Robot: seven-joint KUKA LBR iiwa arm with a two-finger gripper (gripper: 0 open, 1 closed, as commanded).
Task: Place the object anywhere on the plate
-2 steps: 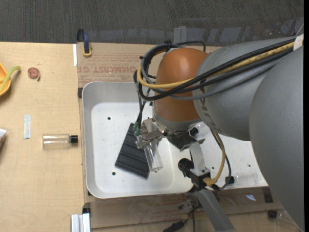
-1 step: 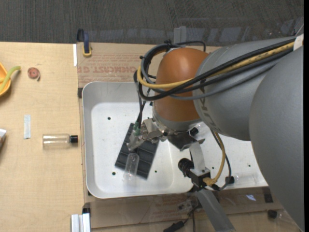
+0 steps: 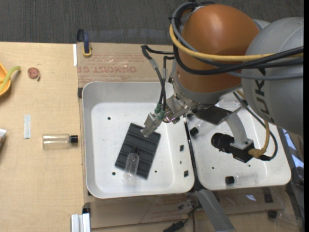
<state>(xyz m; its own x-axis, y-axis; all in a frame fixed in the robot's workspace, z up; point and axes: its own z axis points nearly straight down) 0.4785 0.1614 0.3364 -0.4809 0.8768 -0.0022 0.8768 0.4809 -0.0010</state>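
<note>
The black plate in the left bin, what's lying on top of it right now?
A clear plastic vial lies on the near end of the black plate. The gripper hangs over the plate's far edge, covering that corner, so whatever sits beneath it can't be seen.

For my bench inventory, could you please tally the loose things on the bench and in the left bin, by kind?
Clear bottles: 2, one lying on the black plate, one with a black cap on the bench
Black plates: 1, in the left bin
Small red discs: 1
Pale strips: 1
Total: 5
</note>
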